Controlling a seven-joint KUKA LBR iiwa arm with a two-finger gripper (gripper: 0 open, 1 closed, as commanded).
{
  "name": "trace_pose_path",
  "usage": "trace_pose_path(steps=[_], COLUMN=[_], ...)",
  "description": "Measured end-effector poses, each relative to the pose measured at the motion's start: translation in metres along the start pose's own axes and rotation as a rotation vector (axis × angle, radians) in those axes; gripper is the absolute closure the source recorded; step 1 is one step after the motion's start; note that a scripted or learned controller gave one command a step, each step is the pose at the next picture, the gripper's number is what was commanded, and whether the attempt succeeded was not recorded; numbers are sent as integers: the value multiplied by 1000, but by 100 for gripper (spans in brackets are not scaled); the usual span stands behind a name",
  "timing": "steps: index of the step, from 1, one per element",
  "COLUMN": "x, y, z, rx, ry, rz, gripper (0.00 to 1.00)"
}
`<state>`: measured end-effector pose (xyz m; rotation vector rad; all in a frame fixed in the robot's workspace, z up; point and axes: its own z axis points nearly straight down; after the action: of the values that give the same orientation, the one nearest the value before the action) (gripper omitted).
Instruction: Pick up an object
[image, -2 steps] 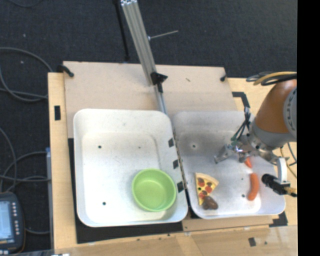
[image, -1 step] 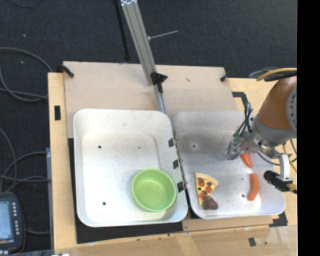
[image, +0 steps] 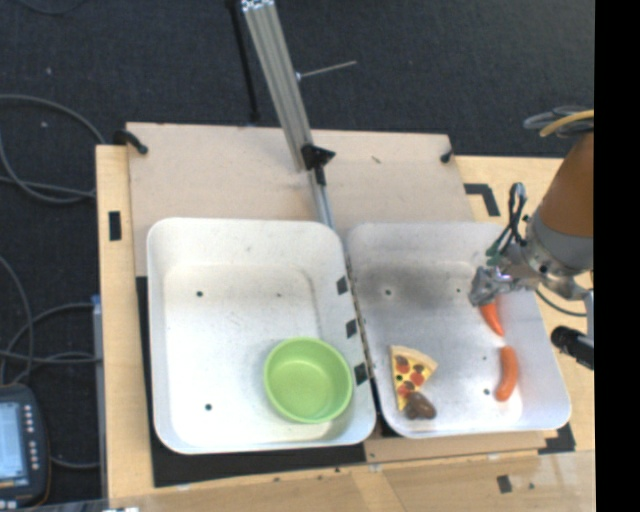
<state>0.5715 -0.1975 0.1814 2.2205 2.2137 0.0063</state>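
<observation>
My gripper (image: 488, 291) hangs over the right side of the right bin (image: 440, 250), coming in from the right under the orange wrist band. A small orange carrot-like piece (image: 493, 319) pokes out just below the gripper tip, touching it or very close. A second orange piece, shaped like a sausage (image: 507, 373), lies nearer the bin's front right corner. A pizza slice (image: 410, 370) lies at the front of the same bin with a dark brown lump (image: 420, 406) against it.
A green bowl (image: 308, 379) sits in the front right part of the left bin (image: 200, 260). A metal post (image: 290, 100) slants up behind the two bins. Cables trail on the dark floor at the left.
</observation>
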Motion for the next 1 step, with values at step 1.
trace_pose_path(steps=[1], x=[2], y=[7], z=[-46], rx=[0], ry=[0], rz=[-7], gripper=[100])
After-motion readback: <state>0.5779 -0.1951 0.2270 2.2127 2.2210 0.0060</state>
